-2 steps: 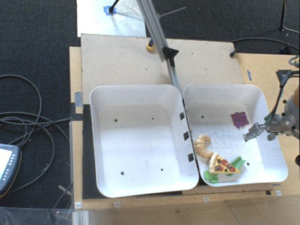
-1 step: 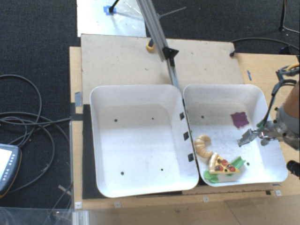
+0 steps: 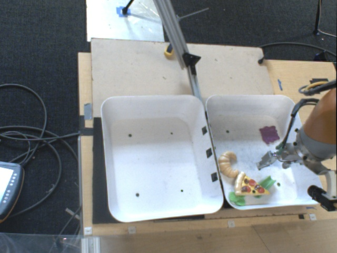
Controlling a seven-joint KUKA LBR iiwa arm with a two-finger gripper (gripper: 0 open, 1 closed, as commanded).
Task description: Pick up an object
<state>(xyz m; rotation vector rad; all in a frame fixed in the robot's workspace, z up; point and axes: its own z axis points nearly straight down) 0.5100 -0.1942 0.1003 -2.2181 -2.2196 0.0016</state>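
The toy pizza slice (image 3: 253, 186), at about five o'clock in the right bin (image 3: 247, 103) beside a croissant (image 3: 228, 164), looks light, rigid and slick, best pinched across its narrow edges, while the gripper (image 3: 266, 160) hovers near, holding nothing, its spread unclear.

The arm (image 3: 322, 128) reaches in from the right edge of the scene, its orange band showing above the grey wrist. The wrist points leftward and slightly down, carrying the gripper (image 3: 265, 161) low on the right side, toward the near half. Dark cables loop along the arm above the wrist.
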